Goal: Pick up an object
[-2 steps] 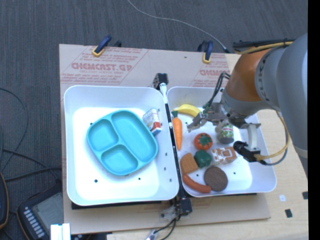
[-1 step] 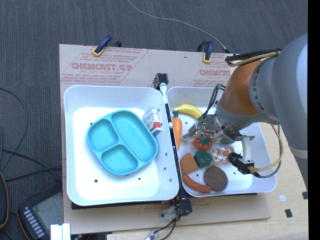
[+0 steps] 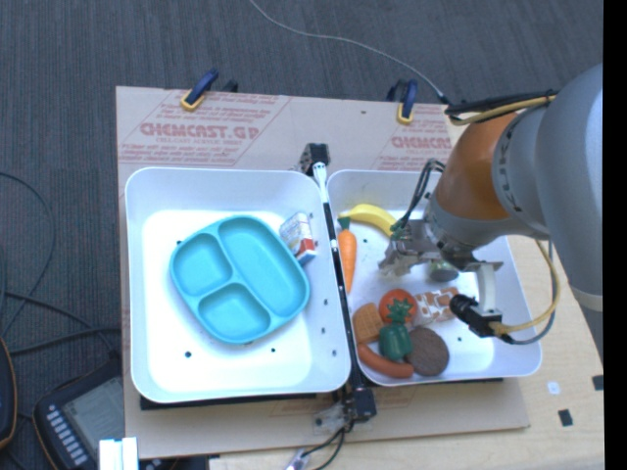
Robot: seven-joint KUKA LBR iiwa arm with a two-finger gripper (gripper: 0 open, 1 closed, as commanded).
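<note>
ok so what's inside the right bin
In the right bin: a banana, carrot, tomato, green pepper, hot dog and brown patty. The arm and gripper cover the bin's upper middle.

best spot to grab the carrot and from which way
Probably the carrot's thick middle, coming straight down from above. It lies flat and long against the right bin's left wall, green top toward the banana, so the hand should close across its narrow width; the wall leaves little room on that side.
</note>
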